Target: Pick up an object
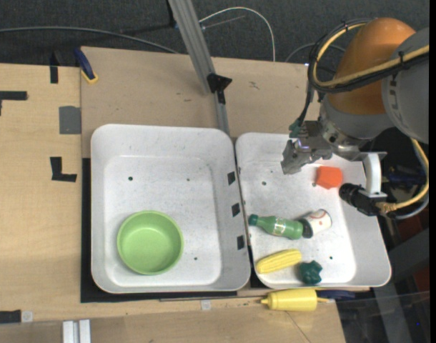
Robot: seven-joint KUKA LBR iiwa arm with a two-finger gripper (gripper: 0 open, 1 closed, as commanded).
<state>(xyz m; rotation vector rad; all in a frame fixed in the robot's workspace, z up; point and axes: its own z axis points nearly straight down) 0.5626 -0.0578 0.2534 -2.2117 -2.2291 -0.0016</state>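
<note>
At your far left, the left shallow white bin (103, 191) holds a round lime-green plastic bowl (150, 242), sitting upright in its near-left corner. Move right and you reach the right shallow white bin (264, 156), where the objects gather toward the near side. A green plastic bottle (278, 226) lies on its side, its long axis running roughly left to right, the narrow neck pointing left and slightly away from you. Touching its right end lies a small white object with a red mark (319, 221). Just nearer you, a yellow toy corn cob (278, 261) lies almost parallel to the bottle, tilted a little up to the right, with a small dark green lumpy toy (310, 271) beside its right end. A yellow plastic bottle-shaped object (292, 300) rests outside on the bench edge. Farther back, the grey two-finger gripper (295, 156) hangs over the bin's far part, and you cannot tell its opening. An orange block (329, 176) sits just right of it.
</note>
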